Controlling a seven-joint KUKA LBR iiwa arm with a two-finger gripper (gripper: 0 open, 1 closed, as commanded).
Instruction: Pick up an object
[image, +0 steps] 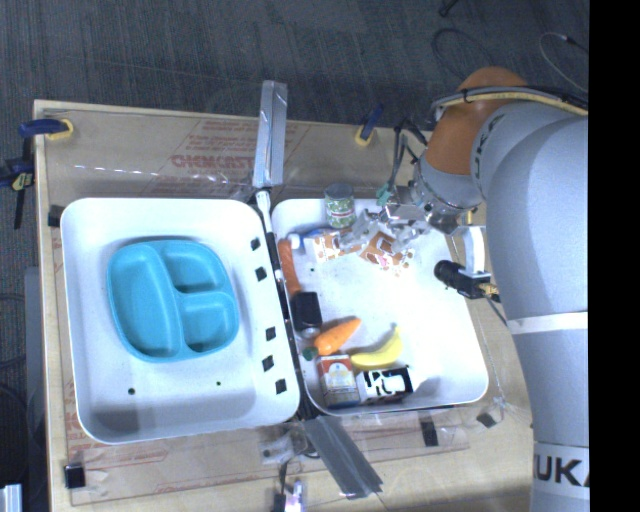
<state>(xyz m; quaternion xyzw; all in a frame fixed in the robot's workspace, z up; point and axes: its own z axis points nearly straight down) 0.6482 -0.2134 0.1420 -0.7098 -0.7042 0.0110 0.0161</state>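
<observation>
One arm (530, 200), bent over right bin (455, 330)

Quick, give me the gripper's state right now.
Gripper: low over the far end of the right bin, among the small packets beside the jar; open or closed cannot be told.

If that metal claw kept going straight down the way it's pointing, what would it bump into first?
Most likely the crinkly snack packets lying at the back of the right bin, directly under the gripper. The small jar stands just beside that line. Depth is hard to judge from this slanted view.
</observation>
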